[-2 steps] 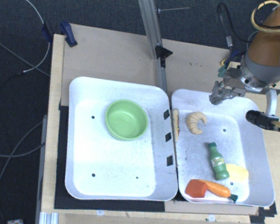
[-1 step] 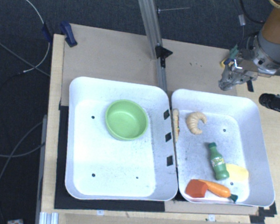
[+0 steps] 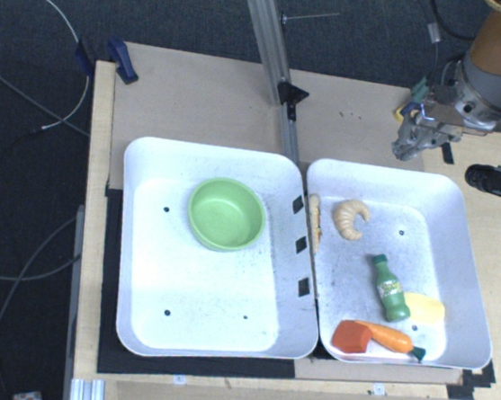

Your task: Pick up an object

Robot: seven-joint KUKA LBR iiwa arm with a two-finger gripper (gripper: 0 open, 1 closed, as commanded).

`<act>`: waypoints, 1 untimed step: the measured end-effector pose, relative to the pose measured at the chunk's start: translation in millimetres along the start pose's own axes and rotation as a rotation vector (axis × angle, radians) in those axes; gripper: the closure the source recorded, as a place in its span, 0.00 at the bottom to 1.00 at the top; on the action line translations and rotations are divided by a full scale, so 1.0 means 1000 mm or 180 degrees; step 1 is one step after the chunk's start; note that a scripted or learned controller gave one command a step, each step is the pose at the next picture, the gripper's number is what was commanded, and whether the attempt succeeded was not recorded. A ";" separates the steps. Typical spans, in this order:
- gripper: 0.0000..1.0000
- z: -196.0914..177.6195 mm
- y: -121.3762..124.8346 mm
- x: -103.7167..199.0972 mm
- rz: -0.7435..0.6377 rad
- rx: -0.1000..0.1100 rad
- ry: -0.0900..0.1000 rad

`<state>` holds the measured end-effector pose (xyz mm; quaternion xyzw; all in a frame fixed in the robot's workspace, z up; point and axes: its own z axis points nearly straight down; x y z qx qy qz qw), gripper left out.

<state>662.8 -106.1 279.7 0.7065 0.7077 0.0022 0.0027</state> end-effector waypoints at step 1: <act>1.00 0.015 -0.004 0.052 -0.0011 0.0055 0.0019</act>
